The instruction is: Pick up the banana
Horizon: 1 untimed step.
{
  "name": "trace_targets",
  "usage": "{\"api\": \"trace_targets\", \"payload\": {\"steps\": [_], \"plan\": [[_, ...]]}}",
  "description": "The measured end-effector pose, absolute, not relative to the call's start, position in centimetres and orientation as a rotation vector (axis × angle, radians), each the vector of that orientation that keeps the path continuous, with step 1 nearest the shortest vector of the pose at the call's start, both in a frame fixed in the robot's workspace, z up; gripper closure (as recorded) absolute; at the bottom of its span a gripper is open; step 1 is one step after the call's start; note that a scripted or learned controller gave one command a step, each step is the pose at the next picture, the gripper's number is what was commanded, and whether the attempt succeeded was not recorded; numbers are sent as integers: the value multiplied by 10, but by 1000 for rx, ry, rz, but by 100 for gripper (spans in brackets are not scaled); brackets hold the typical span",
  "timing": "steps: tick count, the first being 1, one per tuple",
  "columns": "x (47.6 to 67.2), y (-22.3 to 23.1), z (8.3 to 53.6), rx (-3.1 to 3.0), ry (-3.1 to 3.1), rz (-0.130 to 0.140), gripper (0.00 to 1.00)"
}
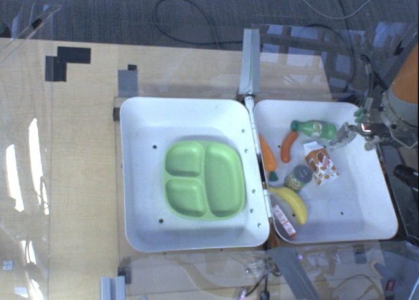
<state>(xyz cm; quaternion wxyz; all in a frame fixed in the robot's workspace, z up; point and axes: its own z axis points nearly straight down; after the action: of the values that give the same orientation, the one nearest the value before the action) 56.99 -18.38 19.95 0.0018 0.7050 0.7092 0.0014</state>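
Looking down from the one camera view, much of the arm (404,89) is cut off by the right edge of the frame; just a grey and orange stretch shows at the upper right. Its gripper (353,130) hangs over the upper right part of the right bin (366,226), and the metal at its tip is too small and blurred for me to tell whether it is spread or closed. Nothing can be seen held in it.

The right bin holds a scatter of things. The banana (294,204) lies at lower left in that bin, curved, well apart from the gripper. Just above it stands a small jar (299,178) with a dark lid, and to the right of that a red and white packet (321,165). A green bottle (313,129) lies on its side near the top, close to the gripper. An orange sausage-shaped piece (287,147) sits below the bottle's left end. A carrot (266,154) lies along the bin's left wall, partly hidden by the rim. A small pink and white wrapper (283,220) rests at the lower left corner, hard to make out.

The left bin (141,161) holds a green divided tray (204,179) with three compartments, lying flat near the middle.
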Motion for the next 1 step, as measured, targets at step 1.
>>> {"api": "trace_targets", "payload": {"steps": [1], "plan": [[578,-171,89,2172,2257,11,0]]}}
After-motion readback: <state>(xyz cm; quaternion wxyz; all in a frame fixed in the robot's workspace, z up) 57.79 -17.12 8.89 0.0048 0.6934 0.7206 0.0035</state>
